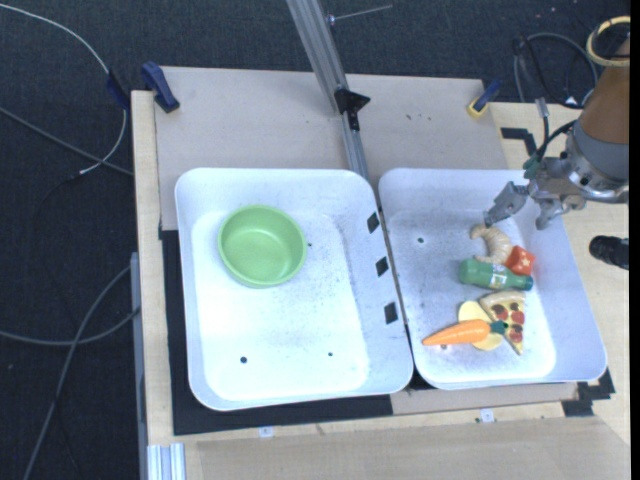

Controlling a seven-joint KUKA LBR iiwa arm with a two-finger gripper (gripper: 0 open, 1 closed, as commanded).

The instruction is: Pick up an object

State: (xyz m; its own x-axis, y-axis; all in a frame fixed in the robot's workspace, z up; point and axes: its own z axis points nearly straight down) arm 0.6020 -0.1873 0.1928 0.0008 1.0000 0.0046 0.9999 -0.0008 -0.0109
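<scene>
1. The claw (pixel 527 204) is hovering spread over the right bin (pixel 430 268), pinching nothing, poised above the toys as if lining up a pick.
2. The likeliest target, a pale curved piece (pixel 490 238), is lying just below it, beside a green bottle (pixel 492 274), a red piece (pixel 520 260), a carrot (pixel 458 333) and a pizza slice (pixel 508 316).
3. A green bowl (pixel 262 245) is sitting alone in the left bin (pixel 300 368).
4. The arm is being cut off at the right edge, and the clustered toys are overlapping, blurring their outlines.

The arm reaches in from the right — its pincer (pixel 528 206) hangs low, fingers spread apart.
</scene>
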